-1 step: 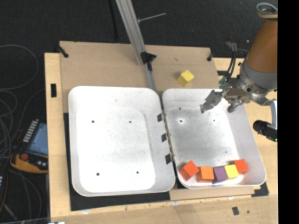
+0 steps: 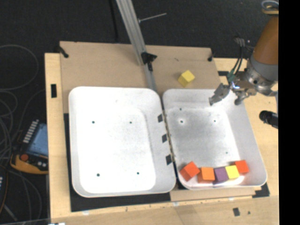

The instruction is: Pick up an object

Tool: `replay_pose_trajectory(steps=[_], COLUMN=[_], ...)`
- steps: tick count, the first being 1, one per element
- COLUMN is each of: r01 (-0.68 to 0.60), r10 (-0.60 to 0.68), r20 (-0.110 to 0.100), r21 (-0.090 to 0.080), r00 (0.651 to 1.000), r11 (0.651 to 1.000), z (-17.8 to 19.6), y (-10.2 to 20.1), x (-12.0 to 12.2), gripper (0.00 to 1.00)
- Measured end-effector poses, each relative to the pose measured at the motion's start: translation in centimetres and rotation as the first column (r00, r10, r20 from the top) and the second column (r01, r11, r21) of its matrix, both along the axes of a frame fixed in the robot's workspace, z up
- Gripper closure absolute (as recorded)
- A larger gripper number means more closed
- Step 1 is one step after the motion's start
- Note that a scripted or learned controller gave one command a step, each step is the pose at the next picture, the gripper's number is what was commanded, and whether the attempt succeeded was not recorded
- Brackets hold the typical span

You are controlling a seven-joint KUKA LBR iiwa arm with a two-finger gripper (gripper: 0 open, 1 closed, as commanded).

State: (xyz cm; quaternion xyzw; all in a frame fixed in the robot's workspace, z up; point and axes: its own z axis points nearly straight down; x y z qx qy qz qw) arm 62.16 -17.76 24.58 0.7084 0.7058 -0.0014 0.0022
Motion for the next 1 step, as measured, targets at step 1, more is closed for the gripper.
replay_pose_trajectory(steps=[1], r01=[0.002], r10=[-0.002], r20=[-0.007], r21=[0.004], r00=[1.000], r11=[1.000], z=[-4.54], y=[-3.25], x=[-9.24], gripper=[0.00])
